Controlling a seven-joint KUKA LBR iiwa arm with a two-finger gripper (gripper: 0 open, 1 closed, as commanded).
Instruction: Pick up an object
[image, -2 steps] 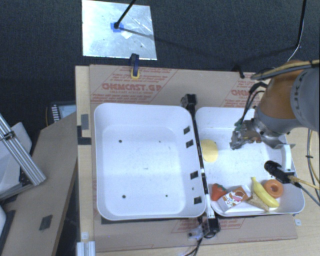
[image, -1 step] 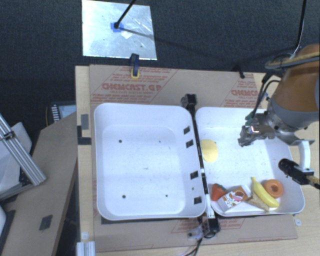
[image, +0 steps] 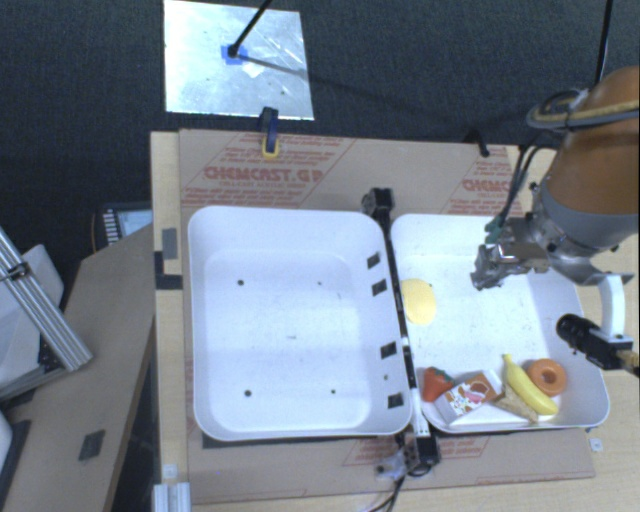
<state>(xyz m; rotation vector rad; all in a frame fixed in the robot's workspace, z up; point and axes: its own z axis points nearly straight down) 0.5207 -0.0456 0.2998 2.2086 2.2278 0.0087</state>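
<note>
While the arm (image: 590, 170) reaches in from the right of the camera view, its gripper (image: 492, 268) hangs over the far part of the right bin (image: 455, 232), above bare white floor. Whether the gripper is open or closed I cannot tell — it reads as a dark grey cluster against the bin, and nothing can be seen held in it.

The objects all lie in that right bin. A pale yellow round object (image: 418, 302) sits against the bin's left wall, about midway along it, well apart from the gripper. The rest crowd the near edge: a red piece (image: 436, 383) in the near left corner, a small flat packet with red print (image: 466, 396) just beside it, then a yellow banana (image: 527, 385) lying at a slant, and an orange ring-shaped object (image: 547, 377) touching the banana on its right, toward the near right corner. A tan piece (image: 513, 405) pokes out beside the banana's near end — too small to identify.

The left bin (image: 215, 235) stands beside the right one, the two rims meeting along a row of black clips (image: 379, 288). Both rest on a brown board with red lettering (image: 330, 165) laid on the bench.
</note>
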